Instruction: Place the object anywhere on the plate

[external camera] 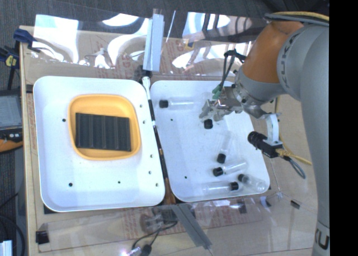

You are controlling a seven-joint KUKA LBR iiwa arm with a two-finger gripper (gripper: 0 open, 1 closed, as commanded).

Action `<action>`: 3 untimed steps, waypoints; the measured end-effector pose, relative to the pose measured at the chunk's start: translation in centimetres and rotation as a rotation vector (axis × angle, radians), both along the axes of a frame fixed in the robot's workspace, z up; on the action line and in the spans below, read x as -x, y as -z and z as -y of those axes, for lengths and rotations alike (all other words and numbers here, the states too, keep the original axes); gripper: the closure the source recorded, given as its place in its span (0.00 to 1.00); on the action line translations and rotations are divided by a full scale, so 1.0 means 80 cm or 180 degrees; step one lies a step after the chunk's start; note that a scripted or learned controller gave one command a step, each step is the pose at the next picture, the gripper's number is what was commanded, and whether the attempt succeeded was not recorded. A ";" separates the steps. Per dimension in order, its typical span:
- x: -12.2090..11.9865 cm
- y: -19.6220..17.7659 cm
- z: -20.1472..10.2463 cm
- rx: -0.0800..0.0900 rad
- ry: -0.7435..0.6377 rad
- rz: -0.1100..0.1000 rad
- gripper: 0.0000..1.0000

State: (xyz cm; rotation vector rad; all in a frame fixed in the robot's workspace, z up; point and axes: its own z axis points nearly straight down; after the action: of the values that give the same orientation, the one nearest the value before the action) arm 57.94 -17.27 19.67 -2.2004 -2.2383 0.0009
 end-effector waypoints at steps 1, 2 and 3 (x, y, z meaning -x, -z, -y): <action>0.055 -0.040 -0.076 0.0000 -0.0314 -0.0003 1.00; 0.006 -0.020 -0.115 0.0005 -0.0877 0.0002 1.00; -0.013 -0.015 -0.180 0.0005 -0.1157 0.0009 1.00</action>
State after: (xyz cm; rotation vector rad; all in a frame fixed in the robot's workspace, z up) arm 59.01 -2.86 20.85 -1.7616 -2.6019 0.0003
